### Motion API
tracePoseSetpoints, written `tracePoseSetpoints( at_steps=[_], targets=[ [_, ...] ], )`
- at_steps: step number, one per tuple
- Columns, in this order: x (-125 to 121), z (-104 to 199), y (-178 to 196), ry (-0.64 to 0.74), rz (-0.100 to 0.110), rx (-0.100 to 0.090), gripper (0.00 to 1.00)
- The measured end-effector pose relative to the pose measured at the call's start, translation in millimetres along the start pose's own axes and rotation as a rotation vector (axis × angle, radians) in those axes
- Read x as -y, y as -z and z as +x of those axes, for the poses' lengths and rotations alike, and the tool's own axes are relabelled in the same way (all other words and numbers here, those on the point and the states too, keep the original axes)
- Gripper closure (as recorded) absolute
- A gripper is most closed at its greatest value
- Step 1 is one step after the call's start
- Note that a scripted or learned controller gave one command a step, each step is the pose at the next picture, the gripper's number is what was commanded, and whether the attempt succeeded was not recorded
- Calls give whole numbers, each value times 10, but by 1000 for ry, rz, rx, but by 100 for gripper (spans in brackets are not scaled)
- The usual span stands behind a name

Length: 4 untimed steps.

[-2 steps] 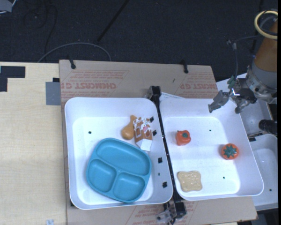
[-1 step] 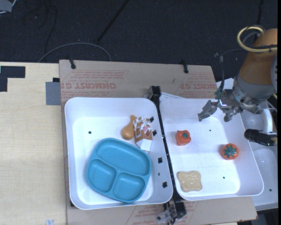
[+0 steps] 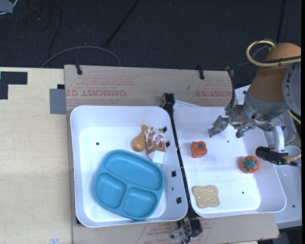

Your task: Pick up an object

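The gripper [image 3: 227,127] hangs over the far right part of the right bin [image 3: 274,202], its two dark fingers [image 3: 216,128] spread apart with nothing between them, one reaching toward the bin's middle and the other nearer the right wall. Closest to it is a small red tomato-like toy [image 3: 199,149] lying on the bin floor just toward the near side and toward the divider, apart from the fingers. A second red-orange toy with a green top [image 3: 249,164] sits close to the right wall, nearer the front, beside a dark fitting with a white bracket [image 3: 275,149] that hangs from the arm over that wall. A pale slice of toy bread [image 3: 206,196] lies flat near the front edge of the right bin, well apart from the gripper. Between these three things the white floor is bare, most of all along the far wall and in the middle. The left bin [image 3: 84,136] holds a blue divided plate [image 3: 128,184] across its front half, and beyond it, against the divider [image 3: 174,151], a brown-and-white packet [image 3: 155,139] touching an orange-tan piece [image 3: 139,143]. The black divider runs between the bins from far edge to near edge. The arm [image 3: 274,80] comes in over the bench's far right corner, its orange band uppermost and its grey wrist slanted down and leftward into the bin, with a yellow cable loop [image 3: 259,47] above it.
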<state>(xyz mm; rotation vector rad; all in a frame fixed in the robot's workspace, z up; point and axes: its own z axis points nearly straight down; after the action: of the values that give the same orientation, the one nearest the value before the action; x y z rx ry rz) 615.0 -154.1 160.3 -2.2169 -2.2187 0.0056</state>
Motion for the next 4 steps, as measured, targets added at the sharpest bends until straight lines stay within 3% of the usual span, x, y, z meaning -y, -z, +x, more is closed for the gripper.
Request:
tracePoseSetpoints(
  at_steps=[1, 2, 3, 4],
  targets=[
    [-63, 28, -455, 4, 0, 0, 0],
    [-66, 20, -328, 3, -2, 1, 100],
    [-153, 64, 163, 1, -9, 2, 100],
    [-67, 40, 749, 0, -8, 2, 100]
  ],
)
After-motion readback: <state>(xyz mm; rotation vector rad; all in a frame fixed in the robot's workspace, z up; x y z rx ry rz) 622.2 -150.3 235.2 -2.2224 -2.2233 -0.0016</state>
